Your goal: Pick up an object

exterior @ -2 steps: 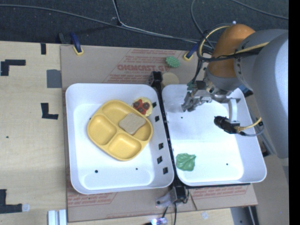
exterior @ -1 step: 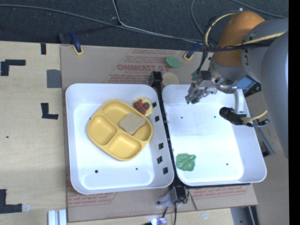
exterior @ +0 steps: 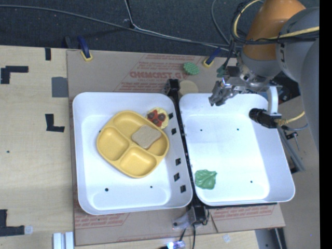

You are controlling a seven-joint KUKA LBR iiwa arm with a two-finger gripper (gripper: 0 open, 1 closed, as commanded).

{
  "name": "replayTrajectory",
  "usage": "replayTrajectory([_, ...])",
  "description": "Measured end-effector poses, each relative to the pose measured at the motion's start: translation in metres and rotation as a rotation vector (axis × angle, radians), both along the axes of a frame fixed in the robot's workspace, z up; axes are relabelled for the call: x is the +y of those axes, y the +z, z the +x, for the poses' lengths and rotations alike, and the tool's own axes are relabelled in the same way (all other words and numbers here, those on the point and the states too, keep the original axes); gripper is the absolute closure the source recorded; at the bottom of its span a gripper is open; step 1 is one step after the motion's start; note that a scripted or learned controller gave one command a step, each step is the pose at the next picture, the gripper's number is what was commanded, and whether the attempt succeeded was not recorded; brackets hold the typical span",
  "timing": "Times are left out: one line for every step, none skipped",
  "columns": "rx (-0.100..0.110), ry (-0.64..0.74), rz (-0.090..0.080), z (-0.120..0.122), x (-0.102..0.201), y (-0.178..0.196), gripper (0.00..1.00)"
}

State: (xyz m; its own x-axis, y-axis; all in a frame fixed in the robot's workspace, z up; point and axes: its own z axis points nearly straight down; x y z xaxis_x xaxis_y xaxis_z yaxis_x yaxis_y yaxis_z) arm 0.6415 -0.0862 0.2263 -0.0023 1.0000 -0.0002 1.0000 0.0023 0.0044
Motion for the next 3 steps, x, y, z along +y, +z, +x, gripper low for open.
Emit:
replayTrajectory([0.000, -0.001, -0.001, 0.001, 0.000, 0.045, 1.00])
replayTrajectory([0.007, 0.003, 0.001, -0.016, 0.057, 0.042, 1.00])
replayTrajectory([0.009, 0.002, 0.001, -0.040, 0.098, 0.024, 1.00])
